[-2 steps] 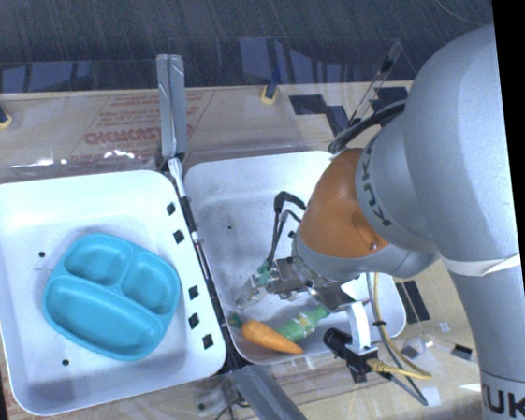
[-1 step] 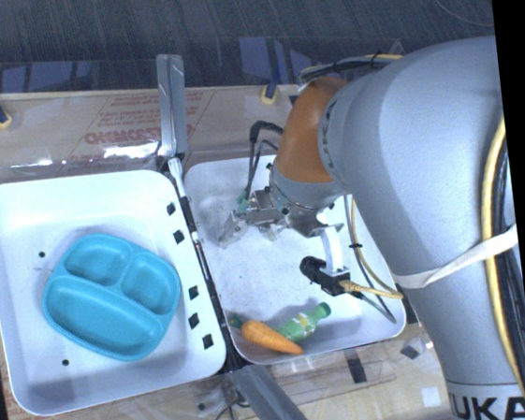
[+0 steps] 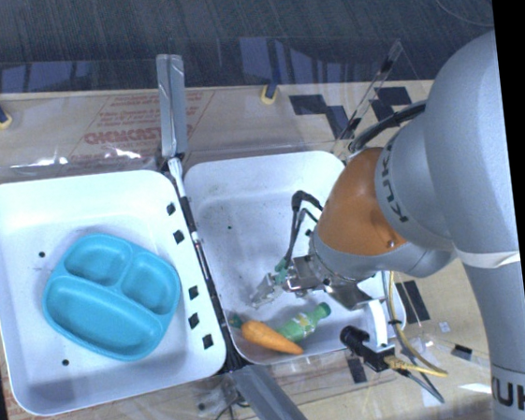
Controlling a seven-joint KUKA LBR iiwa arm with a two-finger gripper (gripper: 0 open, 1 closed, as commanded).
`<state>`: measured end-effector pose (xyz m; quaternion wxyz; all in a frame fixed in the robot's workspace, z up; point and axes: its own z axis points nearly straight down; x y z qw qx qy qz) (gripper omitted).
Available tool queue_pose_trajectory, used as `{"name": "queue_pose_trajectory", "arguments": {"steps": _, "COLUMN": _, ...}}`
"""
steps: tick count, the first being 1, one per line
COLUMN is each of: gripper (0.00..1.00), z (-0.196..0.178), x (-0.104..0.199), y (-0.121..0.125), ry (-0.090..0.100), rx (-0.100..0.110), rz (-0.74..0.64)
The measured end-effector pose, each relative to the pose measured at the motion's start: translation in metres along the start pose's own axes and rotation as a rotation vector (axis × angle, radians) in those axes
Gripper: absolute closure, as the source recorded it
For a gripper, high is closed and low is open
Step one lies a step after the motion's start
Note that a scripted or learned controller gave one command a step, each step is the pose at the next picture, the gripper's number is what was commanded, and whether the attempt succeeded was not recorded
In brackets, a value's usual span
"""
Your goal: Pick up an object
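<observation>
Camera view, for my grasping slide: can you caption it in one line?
KUKA arm's gripper poised in the right bin above a toy carrot and green bottle; blue divided plate in the left bin.

The bench (image 3: 67, 147) bears two white bins, left (image 3: 7, 280) and right (image 3: 241, 183), side by side.

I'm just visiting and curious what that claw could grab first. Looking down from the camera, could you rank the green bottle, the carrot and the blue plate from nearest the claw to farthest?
From the gripper:
1. Green bottle, right bin, just below-right.
2. Carrot, right bin, beside the bottle; nearly a tie.
3. Blue plate, left bin, clearly farthest.
</observation>
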<state>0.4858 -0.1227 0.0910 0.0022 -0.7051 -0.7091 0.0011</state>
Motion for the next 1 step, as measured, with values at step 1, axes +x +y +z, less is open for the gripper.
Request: {"name": "queue_pose_trajectory", "arguments": {"steps": 1, "gripper": 0.00, "z": 0.0005, "x": 0.0283, "y": -0.0102, "ry": 0.000, "rx": 0.001, "rz": -0.003}}
